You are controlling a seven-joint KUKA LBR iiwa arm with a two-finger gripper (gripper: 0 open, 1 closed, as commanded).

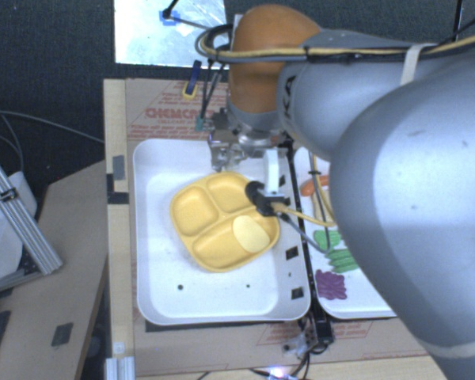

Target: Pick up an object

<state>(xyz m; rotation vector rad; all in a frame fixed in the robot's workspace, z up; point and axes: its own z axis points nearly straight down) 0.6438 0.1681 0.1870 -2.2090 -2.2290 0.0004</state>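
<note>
A yellow divided plate (pixel 214 220) lies tilted in the left white bin (pixel 162 291), with a pale yellow oval piece (pixel 250 233) in its right compartment. My gripper (pixel 226 155) hangs at the bin's back, just above the plate's far rim. The grey arm and its orange band (pixel 261 50) cover most of the right side. Nothing shows between the gripper's fingers.
The right bin (pixel 356 307) holds an orange piece (pixel 310 187), a green piece (pixel 336 258) and a purple grape bunch (pixel 331 283), partly hidden by the arm. Cables run along the divider between the bins. A cardboard sheet lies under both bins.
</note>
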